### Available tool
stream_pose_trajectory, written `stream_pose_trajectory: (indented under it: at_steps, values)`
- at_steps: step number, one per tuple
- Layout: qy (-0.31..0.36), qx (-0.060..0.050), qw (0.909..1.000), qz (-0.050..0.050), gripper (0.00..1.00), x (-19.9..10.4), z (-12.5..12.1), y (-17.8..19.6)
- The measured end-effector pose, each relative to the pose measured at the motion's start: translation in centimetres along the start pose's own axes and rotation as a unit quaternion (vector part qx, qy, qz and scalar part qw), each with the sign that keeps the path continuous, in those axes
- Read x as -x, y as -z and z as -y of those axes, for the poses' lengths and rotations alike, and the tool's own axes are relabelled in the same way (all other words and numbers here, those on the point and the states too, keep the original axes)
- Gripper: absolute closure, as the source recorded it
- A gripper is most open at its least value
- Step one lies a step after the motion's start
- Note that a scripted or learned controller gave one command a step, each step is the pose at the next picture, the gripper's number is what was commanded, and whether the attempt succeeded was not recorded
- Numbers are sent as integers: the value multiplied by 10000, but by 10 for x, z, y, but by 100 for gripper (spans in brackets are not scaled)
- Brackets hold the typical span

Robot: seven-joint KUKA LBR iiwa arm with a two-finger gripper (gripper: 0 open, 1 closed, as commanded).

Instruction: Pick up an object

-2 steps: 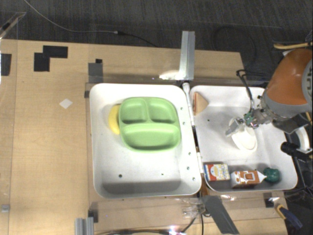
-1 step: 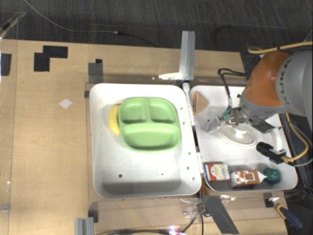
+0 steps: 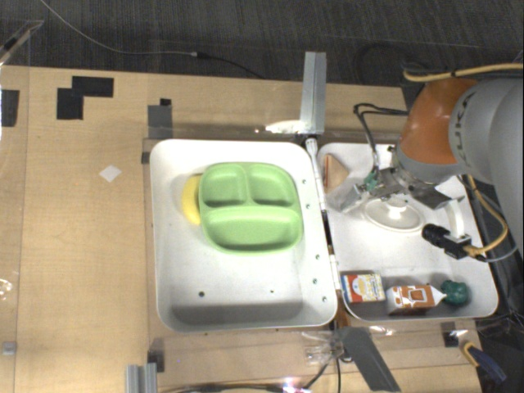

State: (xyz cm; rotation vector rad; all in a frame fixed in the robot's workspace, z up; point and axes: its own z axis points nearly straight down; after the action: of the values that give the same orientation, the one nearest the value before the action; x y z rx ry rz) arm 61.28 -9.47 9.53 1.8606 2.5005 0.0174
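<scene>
Camera view: two bins on bench [image 3: 82,244]. Left bin [image 3: 237,293]: one green tray [image 3: 248,205], one banana [image 3: 190,201]. Right bin [image 3: 393,252]: two cartons, one green ball [image 3: 455,292]. Hand [image 3: 378,183] grip: cannot tell.

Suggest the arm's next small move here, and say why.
Probably lower the claw straight down in the right bin. It hangs over the upper part, above a clear object, and nothing shows between it yet.
</scene>
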Motion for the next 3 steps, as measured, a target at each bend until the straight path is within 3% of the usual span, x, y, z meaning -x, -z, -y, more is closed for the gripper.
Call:
stream_pose_trajectory:
  at_steps: [1, 2, 3]
  values:
    - [302, -101, 9995, -46, 0, 20, -55, -4]
    - [2127, -65, 9771, -67, 0, -2, -63, 91]
    - [1984, -69, 9801, -73, 0, -22, -64, 89]
